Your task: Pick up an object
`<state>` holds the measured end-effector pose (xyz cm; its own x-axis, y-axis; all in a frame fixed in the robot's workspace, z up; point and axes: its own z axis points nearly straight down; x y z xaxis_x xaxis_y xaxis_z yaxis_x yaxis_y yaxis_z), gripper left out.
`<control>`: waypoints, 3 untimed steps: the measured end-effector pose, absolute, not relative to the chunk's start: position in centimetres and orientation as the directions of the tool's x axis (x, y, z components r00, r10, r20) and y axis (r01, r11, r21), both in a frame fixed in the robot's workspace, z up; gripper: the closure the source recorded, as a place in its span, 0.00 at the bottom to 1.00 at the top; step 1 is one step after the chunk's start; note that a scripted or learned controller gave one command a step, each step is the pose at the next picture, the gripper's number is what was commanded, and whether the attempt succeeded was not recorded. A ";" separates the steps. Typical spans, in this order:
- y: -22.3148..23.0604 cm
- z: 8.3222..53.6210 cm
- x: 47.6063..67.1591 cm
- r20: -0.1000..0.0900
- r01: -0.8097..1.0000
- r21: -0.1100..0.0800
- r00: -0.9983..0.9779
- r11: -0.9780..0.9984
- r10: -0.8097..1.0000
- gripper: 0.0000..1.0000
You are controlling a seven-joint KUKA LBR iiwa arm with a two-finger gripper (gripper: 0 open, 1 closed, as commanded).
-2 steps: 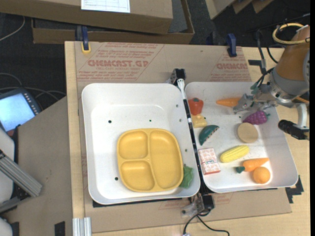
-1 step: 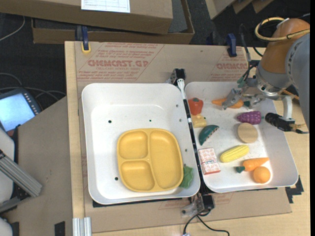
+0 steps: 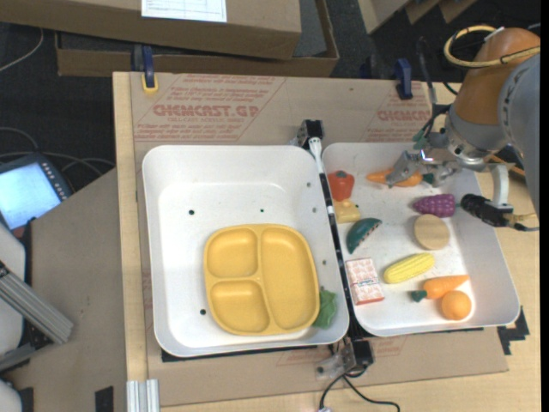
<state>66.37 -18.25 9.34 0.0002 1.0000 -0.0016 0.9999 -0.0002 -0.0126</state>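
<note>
While the pincer (image 3: 418, 166) hangs low over the right bin's (image 3: 506, 269) far end, an orange piece (image 3: 383, 177) lies just left, lengthwise toward it; its grip I cannot tell.

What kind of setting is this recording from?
Probably a robotics lab bench: two white bins on a clamped board, toy food such as corn, and a grey arm's gripper reaching in.

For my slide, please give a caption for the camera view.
Gripper low over an orange toy in the right bin; yellow tray in the left bin.
</note>
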 end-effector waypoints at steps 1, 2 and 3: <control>-22.1 8.6 61.4 0.011 1.000 0.001 0.001 -0.001 1.000 0.00; -22.1 9.6 61.6 0.002 1.000 0.003 -0.003 0.003 1.000 1.00; -17.4 16.7 59.8 0.001 1.000 0.005 -0.004 0.004 1.000 1.00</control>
